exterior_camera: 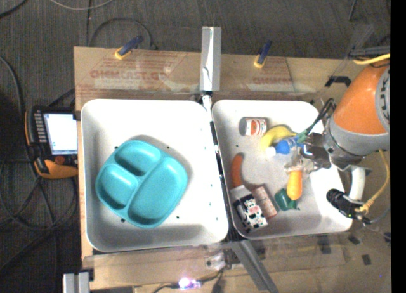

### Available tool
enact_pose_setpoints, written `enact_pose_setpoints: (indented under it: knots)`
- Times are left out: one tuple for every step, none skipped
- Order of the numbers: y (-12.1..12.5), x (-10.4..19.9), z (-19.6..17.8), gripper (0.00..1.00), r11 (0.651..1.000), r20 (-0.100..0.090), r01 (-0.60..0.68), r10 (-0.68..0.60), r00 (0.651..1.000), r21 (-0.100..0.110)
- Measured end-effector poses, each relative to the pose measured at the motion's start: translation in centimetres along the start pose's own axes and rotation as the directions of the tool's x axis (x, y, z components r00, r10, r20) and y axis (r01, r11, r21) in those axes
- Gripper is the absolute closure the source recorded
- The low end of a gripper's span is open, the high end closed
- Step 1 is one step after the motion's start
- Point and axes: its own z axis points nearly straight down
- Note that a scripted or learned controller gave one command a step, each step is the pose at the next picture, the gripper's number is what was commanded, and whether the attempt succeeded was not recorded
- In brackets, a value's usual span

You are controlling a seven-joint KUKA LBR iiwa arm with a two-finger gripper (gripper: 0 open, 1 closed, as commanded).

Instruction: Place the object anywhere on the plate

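The plate (pixel 143 182) lies bare in the left bin (pixel 92 222), waiting for an object. The right bin (pixel 311 225) holds the clutter: a can (pixel 254 126) at 12 o'clock, a banana (pixel 277 134) beside it, a carrot (pixel 295 184) at the centre. The gripper (pixel 303 157) hangs at 3 o'clock, just above the carrot; I cannot tell its state or whether it holds anything.

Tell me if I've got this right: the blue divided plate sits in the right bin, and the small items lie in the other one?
Not quite. The camera view shows the blue divided plate in the left bin. The small items, such as the can and the carrot, lie in the right bin.
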Motion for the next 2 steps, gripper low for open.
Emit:
enact_pose_setpoints:
  knots:
    - [-0.4,6.6,-6.4,1.0,0.977,0.004,-0.214,0.214,0.977,-0.002]
    - [5.7,11.8,-4.5,1.0,0.995,0.006,0.102,-0.102,0.995,0.0]
